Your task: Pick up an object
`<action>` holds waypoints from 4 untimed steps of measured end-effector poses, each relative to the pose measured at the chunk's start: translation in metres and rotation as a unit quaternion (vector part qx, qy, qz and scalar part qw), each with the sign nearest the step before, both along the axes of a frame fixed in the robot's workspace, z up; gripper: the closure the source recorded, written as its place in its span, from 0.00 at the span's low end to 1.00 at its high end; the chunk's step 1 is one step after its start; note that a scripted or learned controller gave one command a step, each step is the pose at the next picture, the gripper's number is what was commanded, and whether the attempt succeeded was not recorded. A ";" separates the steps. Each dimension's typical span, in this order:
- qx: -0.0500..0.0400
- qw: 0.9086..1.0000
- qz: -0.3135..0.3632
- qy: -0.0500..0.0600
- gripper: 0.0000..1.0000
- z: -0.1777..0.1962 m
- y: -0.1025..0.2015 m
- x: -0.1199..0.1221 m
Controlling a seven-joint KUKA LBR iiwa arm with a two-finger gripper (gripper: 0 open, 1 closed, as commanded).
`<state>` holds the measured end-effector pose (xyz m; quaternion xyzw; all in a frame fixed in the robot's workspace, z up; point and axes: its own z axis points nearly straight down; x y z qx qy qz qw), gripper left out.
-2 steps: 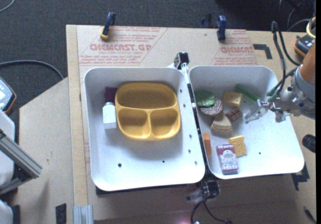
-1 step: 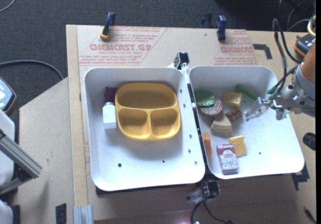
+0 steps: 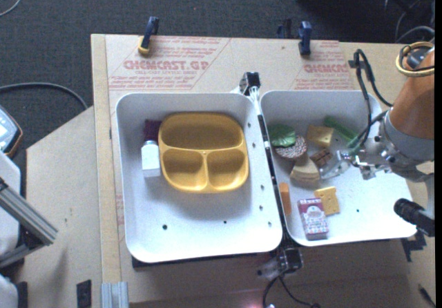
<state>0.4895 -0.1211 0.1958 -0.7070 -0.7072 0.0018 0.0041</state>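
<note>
The right bin (image 3: 376, 229) holds several small items: a green leafy piece (image 3: 282, 137), a round brown-and-white piece (image 3: 291, 148), a yellow block (image 3: 320, 135), a brown chocolate piece (image 3: 320, 158), a beige wedge (image 3: 304, 173), an orange stick (image 3: 284, 197), a yellow cracker (image 3: 327, 200) and a red box (image 3: 314, 218). My gripper (image 3: 343, 159) is low in this bin, just right of the chocolate piece and the wedge. A long green item (image 3: 340, 128) lies just behind it. The wrist hides part of the bin's right side.
The left bin (image 3: 131, 217) holds a yellow divided tray (image 3: 203, 151), with a small white bottle (image 3: 150, 159) and a dark purple item (image 3: 152, 127) against its left side. A black divider clip (image 3: 251, 82) sits between the bins. Clamps (image 3: 148, 36) hold the board's far edge.
</note>
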 end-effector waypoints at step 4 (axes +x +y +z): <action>-0.003 1.000 0.000 -0.008 1.00 -0.039 -0.007 0.004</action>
